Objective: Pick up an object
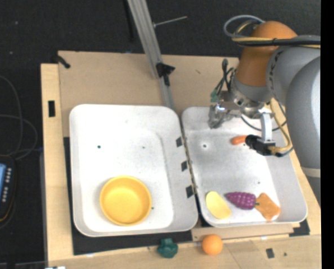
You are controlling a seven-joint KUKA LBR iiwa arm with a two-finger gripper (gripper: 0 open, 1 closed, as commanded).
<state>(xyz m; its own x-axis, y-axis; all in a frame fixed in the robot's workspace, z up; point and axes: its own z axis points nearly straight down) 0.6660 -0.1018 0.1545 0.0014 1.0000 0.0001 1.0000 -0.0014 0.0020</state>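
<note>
Arm: grey with an orange band (256, 66), reaching in from the right over the far end of the right bin (240, 167).
Gripper (216, 118): low over the right bin's far left corner — nothing seen between its fingers; whether they are spread or pressed together, I cannot tell.
Right bin, near edge: a yellow piece (217, 205), a purple grape bunch (240, 199) and an orange block (268, 205) in a row, close together.
Right bin, far part: a small orange object (238, 140), near the gripper but apart from it.
Left bin (122, 139): a yellow bowl (125, 200) in its near part.
Bench, in front of the bins: an orange ball (212, 244) and a green object (167, 249).
</note>
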